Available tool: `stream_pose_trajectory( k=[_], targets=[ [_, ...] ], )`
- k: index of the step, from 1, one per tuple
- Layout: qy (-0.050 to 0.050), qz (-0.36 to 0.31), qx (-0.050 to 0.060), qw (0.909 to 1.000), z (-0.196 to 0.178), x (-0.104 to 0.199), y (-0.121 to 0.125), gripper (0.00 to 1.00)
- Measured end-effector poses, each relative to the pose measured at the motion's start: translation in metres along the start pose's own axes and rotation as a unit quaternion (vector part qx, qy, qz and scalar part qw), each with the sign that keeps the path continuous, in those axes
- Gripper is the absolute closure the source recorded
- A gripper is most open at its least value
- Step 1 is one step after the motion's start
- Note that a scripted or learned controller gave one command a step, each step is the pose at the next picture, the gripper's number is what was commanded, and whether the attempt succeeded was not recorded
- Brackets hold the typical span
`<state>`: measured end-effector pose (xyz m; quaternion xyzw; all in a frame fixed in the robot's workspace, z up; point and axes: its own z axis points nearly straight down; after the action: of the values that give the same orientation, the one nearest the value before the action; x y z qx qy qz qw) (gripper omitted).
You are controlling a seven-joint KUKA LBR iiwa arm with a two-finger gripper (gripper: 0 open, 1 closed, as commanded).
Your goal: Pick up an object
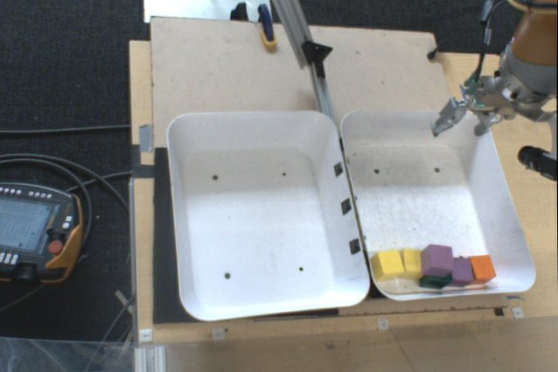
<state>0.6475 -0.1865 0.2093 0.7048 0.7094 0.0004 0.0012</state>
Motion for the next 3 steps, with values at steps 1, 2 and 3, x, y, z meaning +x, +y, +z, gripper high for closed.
stream_pose_trajectory(
  k=[1, 2, 3],
  targets=[
    [0.001, 0.0, 0.001, 1.0, 0.036, 0.029, -0.013, 0.0],
    [0.002, 0.0, 0.004, 1.0, 0.123, 0.062, -0.044, 0.0],
    [0.0, 0.001, -0.002, 1.0, 0.107, 0.06, -0.04, 1.0]
  ],
)
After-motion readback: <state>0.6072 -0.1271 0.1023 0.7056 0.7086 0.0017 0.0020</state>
